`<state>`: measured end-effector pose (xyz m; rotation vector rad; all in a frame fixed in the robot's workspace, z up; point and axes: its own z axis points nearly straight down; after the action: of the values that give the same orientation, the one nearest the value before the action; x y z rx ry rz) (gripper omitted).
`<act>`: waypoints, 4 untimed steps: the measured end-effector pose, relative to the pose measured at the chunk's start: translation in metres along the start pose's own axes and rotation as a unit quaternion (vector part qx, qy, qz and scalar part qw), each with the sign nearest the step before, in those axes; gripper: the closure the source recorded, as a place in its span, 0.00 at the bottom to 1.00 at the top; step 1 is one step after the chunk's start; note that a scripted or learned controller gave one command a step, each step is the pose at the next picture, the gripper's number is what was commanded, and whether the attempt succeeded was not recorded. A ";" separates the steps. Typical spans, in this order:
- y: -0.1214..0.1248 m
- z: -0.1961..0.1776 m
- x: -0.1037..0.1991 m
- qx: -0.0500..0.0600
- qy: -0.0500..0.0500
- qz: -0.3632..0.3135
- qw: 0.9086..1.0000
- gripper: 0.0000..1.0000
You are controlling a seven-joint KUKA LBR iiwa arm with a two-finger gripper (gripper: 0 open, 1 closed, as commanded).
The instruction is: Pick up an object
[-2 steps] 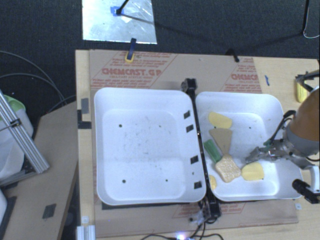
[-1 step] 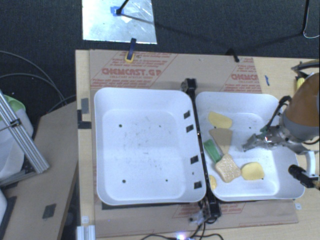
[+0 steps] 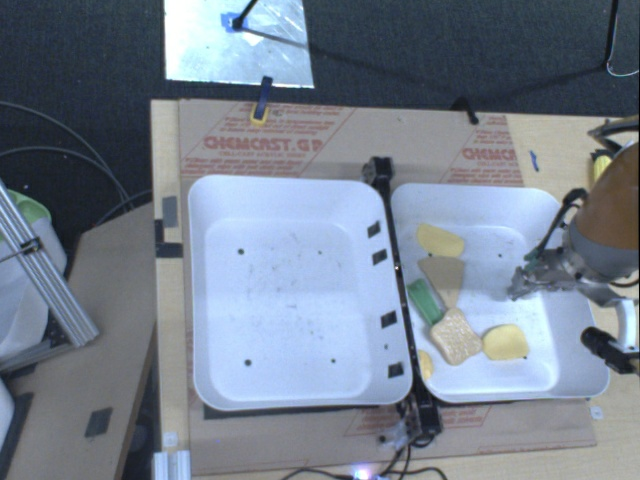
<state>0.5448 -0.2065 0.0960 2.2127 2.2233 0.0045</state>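
Nearest the lens: tangle of cables and a clamp (image 3: pixel 415 423) at the front edge, where the two bins meet. Gripper (image 3: pixel 522 284) is low in the right bin (image 3: pixel 540 208), right-of-centre over bare floor; nothing visible between its tips, and whether they're parted or closed I can't tell at this resolution. Grey arm (image 3: pixel 610 233) with orange band comes in from the right over the bin rim. Candidate objects all sit left and front of the gripper, apart from it: a yellow rounded piece (image 3: pixel 506 343) nearest, front-left, long axis roughly left-right; a tan speckled sponge-like block (image 3: pixel 456 337), squarish, rotated diagonal, touching or just beside it; a green bar (image 3: pixel 425 301), long axis running back-left to front-right along the divider; a beige flat wedge (image 3: pixel 444 276) with its narrow end pointing front; a pale yellow oval (image 3: pixel 440 240) furthest back, long axis left-right, slightly tilted. Small yellow bit (image 3: pixel 426 365) by the front-left corner. Left bin (image 3: pixel 290 293): white moulded plastic, scuffed floor. Both sit on cardboard sheet (image 3: pixel 300 133) printed in red.
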 end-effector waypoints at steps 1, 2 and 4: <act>0.031 0.012 0.066 0.001 0.001 -0.002 1.000 1.00; 0.030 0.012 0.122 0.003 0.001 -0.001 1.000 1.00; 0.012 -0.100 0.190 0.000 0.001 -0.001 1.000 1.00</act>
<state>0.5554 -0.0164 0.1953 2.2112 2.2282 0.0063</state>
